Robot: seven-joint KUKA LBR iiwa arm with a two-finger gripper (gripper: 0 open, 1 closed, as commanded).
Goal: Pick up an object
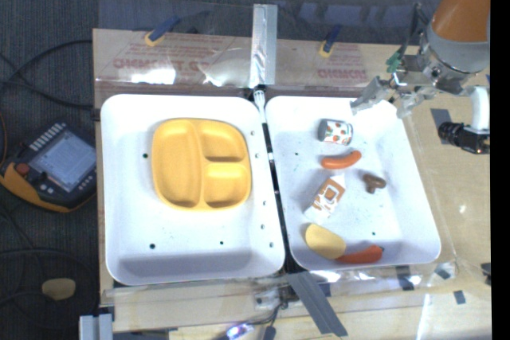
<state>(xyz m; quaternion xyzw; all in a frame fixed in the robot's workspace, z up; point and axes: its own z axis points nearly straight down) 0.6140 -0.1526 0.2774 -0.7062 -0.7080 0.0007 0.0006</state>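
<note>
The right bin (414,195) holds several small items: a white and red can (335,131), an orange sausage (341,161), a small brown piece (373,182), a white and orange carton (325,197), a yellow slice (323,240) and a red sausage (360,254). My gripper (387,100) hangs over the bin's far right corner, up and to the right of the can. Its fingers are spread open with nothing between them.
A yellow divided plate (201,163) lies in the left bin (127,235). A metal strip (263,44) stands behind the seam between the bins. A teach pendant (52,163) rests on the floor at the left.
</note>
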